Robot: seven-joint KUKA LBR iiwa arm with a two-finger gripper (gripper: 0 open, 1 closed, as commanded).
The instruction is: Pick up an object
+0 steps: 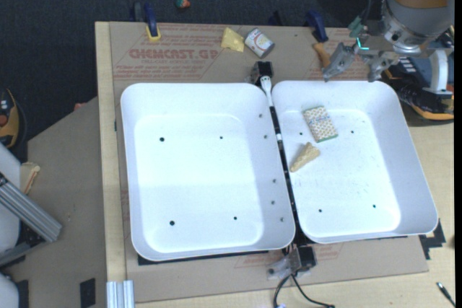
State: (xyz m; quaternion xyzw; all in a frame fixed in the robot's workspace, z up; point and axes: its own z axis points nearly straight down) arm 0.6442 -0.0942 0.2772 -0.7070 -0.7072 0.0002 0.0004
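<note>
In the right bin (pixel 404 155) lie two objects: a patterned rectangular sponge-like block (pixel 320 123) and a tan wedge (pixel 304 156) just below and left of it. My gripper (pixel 356 63) hangs over the bin's far rim at the upper right, above and behind both objects. Its two fingers (pixel 336 63) are spread apart with nothing between them. The arm's orange band rises above it at the frame's top right.
The left bin (pixel 144 177) sits beside the right one. On the cardboard behind the bins lie a yellow wedge (pixel 232 40) and a small white box (pixel 259 42). Blue clamps (pixel 151 18) hold the board's back edge. Cables and gear crowd the right side.
</note>
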